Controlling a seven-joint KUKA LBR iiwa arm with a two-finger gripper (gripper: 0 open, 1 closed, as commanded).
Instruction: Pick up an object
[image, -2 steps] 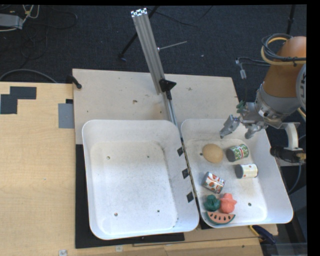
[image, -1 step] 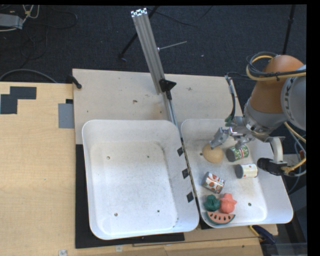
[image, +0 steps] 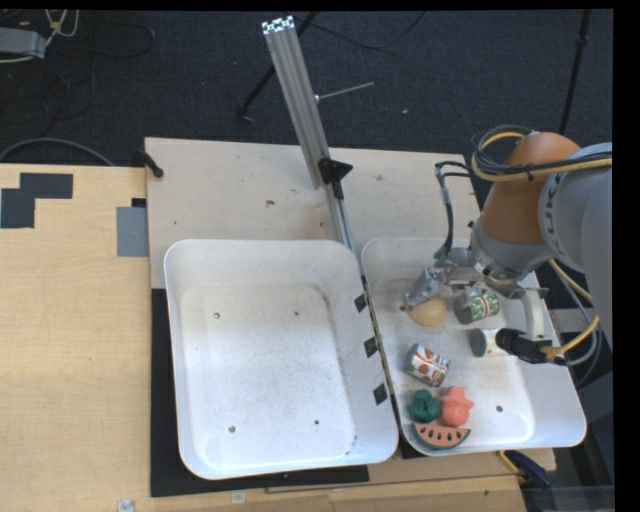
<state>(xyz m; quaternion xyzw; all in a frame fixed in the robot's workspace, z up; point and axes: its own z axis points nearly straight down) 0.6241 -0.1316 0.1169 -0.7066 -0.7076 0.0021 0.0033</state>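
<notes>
My gripper (image: 427, 290) hangs low over the upper left part of the right bin (image: 545, 425). It sits right above a tan rounded object (image: 429, 314) and seems to touch its top. A small green can (image: 483, 306) lies just to the right of the gripper, under the wrist. Further forward lie a red and white can (image: 430, 365), a dark green lump (image: 424, 404), an orange-red toy (image: 456, 405) and a watermelon slice (image: 441, 436).
A small dark grey oval (image: 478, 343) lies below the green can. The left bin (image: 200, 300) stands beside the right one, joined by black clips. A slanted metal rail (image: 305, 110) rises behind the bins.
</notes>
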